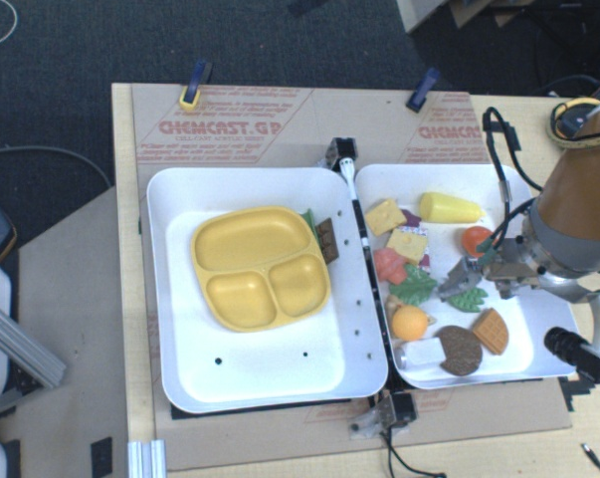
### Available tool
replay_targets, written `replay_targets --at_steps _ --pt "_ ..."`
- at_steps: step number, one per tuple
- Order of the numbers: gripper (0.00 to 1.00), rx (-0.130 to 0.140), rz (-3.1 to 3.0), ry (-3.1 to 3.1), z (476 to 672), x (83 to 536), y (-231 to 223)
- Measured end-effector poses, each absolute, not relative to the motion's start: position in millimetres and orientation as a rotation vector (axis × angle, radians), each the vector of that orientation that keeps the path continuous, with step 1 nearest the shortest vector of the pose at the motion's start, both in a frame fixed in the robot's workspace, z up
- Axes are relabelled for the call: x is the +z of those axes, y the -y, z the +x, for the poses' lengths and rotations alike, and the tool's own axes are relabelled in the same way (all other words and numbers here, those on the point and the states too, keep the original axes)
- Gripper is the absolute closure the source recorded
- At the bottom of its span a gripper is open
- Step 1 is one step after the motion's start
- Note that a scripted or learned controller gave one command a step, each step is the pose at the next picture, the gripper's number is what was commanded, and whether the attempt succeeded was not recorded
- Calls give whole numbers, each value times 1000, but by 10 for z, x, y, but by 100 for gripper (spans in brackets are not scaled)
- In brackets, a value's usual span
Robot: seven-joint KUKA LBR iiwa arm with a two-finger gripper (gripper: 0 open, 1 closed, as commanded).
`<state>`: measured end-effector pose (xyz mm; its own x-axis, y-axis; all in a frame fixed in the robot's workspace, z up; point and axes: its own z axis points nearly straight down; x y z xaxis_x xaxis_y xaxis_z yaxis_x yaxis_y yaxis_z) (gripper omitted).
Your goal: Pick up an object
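The right bin (548, 366) holds several toy foods: a yellow piece (449, 207), a cheese wedge (384, 215), a red tomato (476, 239), a pink piece (389, 264), a green leaf (414, 288), an orange (409, 323), a brown cookie (461, 350) and a tan waffle piece (492, 331). My gripper (469, 273) reaches in from the right and hangs low over the middle of this bin, just below the tomato and right above a second green piece (467, 301). Nothing is visibly lifted.
The left bin (180, 366) holds a yellow divided plate (260, 267), with a small brown and green piece (325, 239) at its right edge. The bins' shared rim (364, 257) runs between them. Cables (499, 142) hang over the right bin's far corner.
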<state>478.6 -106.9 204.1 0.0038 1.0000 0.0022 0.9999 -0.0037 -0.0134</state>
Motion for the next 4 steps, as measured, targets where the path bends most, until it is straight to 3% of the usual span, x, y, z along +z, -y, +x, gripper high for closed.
replay_targets --at_steps 1,3,4 --pt "0 0 -2222 2221 4816 2100 1069" --pt "0 -4 -2225 2217 4764 944 1120" --pt "0 -10 -2220 2221 4791 885 1106"
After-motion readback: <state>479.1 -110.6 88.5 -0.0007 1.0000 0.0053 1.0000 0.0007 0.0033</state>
